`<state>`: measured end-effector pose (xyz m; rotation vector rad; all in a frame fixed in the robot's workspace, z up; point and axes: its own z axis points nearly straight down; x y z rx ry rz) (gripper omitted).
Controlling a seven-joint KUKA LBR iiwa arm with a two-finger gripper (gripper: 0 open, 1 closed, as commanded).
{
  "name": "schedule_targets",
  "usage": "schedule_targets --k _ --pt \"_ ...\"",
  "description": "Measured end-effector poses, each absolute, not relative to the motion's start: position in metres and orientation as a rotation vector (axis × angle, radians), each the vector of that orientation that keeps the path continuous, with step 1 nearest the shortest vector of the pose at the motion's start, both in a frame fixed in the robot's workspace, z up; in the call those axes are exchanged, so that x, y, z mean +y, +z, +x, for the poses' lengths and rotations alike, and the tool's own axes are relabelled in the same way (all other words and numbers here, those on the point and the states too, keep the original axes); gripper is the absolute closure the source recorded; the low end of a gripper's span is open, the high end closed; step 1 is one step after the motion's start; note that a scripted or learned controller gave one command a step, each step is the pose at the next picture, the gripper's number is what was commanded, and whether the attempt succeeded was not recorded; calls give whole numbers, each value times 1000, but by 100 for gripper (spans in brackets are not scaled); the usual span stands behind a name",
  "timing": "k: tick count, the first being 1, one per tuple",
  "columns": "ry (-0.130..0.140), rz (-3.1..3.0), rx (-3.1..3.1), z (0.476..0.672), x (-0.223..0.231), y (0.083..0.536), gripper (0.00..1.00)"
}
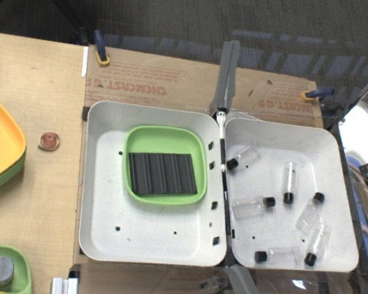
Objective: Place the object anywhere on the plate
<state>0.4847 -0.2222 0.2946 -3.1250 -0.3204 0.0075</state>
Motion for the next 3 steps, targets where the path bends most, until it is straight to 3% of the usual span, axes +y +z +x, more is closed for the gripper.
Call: schedule_targets --k 2,3 --pt "10 -3124 -309 476 -222 187 0" --pt "8 -3125 -322 503 -222 317 0"
